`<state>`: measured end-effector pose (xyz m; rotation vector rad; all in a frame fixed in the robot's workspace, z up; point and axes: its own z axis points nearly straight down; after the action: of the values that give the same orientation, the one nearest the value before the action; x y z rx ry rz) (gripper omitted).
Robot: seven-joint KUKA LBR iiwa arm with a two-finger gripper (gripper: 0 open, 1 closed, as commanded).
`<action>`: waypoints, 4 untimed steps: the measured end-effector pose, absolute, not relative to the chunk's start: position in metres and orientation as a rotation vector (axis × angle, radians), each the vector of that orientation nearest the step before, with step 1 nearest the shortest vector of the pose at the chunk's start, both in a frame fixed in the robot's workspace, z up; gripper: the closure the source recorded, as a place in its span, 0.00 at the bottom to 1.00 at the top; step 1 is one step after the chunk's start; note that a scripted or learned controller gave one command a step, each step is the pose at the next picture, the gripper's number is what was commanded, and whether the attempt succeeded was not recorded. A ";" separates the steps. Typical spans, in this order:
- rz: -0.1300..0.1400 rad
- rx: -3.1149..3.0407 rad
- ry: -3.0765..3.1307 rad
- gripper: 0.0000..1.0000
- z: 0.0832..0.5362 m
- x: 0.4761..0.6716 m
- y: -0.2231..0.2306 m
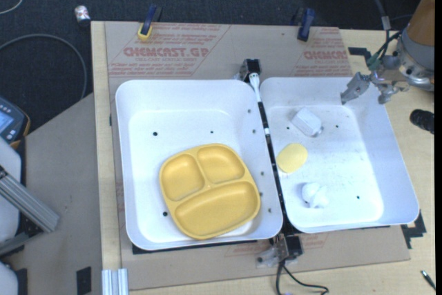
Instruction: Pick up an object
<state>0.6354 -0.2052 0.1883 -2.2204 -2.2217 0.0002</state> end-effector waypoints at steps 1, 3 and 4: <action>-0.020 -2.226 -2.240 0.00 0.403 0.588 -0.140; -0.003 -2.216 -2.226 0.00 0.537 0.533 -0.057; -0.001 -2.207 -2.231 0.00 0.536 0.480 0.027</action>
<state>0.4795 0.0267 0.5362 -2.2067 -2.2313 -0.0007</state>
